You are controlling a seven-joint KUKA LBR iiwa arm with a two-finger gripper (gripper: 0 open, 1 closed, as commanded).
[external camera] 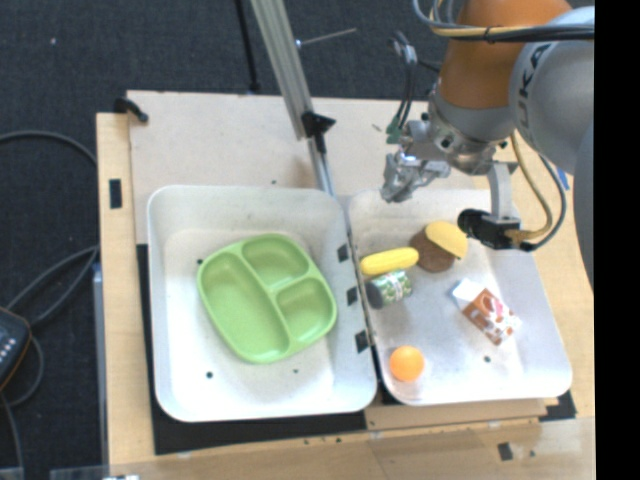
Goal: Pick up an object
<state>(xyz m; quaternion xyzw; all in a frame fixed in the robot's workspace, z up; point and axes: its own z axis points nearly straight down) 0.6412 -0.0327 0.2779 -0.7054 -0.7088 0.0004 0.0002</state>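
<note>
My gripper [398, 187] hangs above the far left corner of the right bin [530, 368], with nothing visible between its fingers. Below it in that bin lie a yellow banana [389, 261], a small green can [390, 288] and a brown-and-yellow round toy [440, 245]. An orange ball [407, 364] rests near the bin's front left corner. A small white-and-red carton [486, 311] lies toward the bin's right side.
The left bin [175, 378] holds a green divided plate [267, 295]. A slanted metal pole [287, 68] rises behind the bins, its base near their shared far corner. The grey arm with its orange band [500, 18] fills the upper right.
</note>
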